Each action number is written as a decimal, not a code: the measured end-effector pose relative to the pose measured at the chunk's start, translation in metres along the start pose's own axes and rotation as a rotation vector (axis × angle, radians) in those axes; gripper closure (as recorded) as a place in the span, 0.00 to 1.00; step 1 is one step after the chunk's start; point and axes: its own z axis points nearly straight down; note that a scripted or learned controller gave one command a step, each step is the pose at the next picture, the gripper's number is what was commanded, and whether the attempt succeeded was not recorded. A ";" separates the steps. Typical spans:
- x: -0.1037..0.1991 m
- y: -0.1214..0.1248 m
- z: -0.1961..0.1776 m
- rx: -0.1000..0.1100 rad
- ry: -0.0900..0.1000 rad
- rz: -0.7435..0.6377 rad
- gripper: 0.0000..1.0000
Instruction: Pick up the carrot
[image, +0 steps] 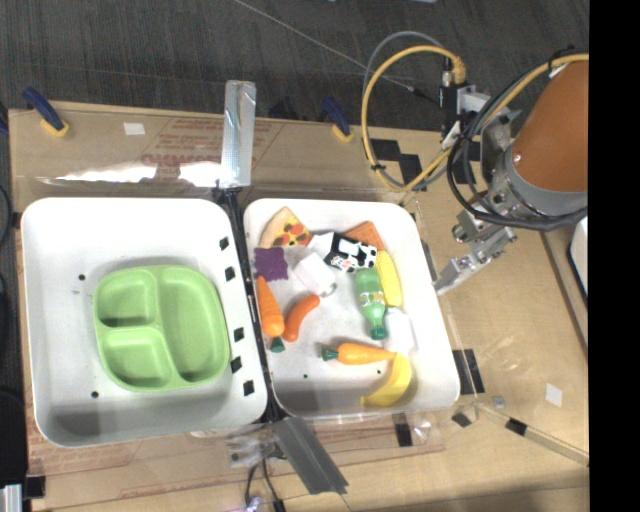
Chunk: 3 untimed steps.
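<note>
The arm (545, 130) enters from the right, its orange band cut off at the picture's edge. Its gripper (470, 255) hangs outside the right bin (432, 330), just past that bin's right wall, over the bench (520, 370). The metal parts there are small and blurred, so I cannot tell whether the jaws are spread or pressed together; nothing shows between them.

The carrot (268, 312) lies along the right bin's left wall, its green end toward the near side, touching an orange sausage-like piece (299, 317). A second carrot (360, 353) lies nearer the bin's near right corner, beside a banana (392, 384). A green bottle (371, 300), a pizza slice (287, 230) and a purple piece (270, 264) crowd the far half. The left bin (50, 300) holds a green divided tray (160, 325).
</note>
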 end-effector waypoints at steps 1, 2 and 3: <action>-0.022 0.048 0.050 -0.004 -0.004 -0.295 1.00; -0.025 0.056 0.001 0.003 0.000 -0.558 1.00; -0.013 0.035 0.018 0.005 0.000 -0.775 1.00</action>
